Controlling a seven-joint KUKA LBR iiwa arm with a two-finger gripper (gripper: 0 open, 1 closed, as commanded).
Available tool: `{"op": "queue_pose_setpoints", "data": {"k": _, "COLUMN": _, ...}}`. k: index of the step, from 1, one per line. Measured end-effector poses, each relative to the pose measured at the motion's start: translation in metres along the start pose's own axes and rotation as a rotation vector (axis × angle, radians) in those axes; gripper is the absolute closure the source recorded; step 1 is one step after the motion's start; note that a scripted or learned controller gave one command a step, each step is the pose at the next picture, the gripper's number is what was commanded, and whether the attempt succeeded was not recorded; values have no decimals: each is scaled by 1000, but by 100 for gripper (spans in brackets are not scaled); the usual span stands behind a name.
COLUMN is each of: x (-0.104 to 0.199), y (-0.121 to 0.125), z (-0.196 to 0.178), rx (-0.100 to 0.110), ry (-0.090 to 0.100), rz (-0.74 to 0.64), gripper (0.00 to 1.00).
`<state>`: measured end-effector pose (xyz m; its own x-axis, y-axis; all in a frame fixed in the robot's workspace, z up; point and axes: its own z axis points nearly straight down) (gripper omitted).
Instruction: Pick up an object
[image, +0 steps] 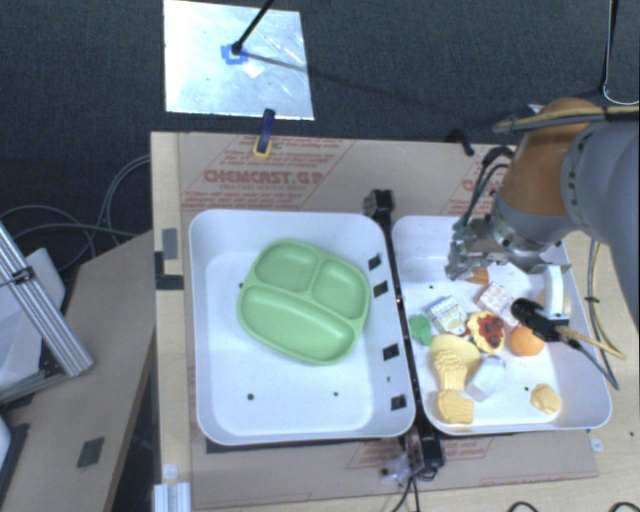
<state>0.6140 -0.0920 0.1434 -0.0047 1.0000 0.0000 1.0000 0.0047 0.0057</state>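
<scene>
Gripper (470, 258) hovers low in the right white bin (590, 405); finger state unclear. Small orange ball (527, 342) near the bin's right edge looks light, smooth, likely slippery: grip across its middle.

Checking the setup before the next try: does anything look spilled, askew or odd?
Nothing spilled. The green tray lies askew in the left bin; the toys sit heaped in the right bin, none outside.
</scene>
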Motion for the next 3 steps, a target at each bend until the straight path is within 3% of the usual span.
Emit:
{"op": "queue_pose_setpoints", "data": {"k": 2, "x": -8, "y": 3, "z": -84, "rx": 0, "ry": 0, "rz": 0, "gripper": 100}}
{"op": "queue_pose_setpoints", "data": {"k": 3, "x": 15, "y": 0, "z": -89, "rx": 4, "ry": 1, "rz": -2, "gripper": 100}}
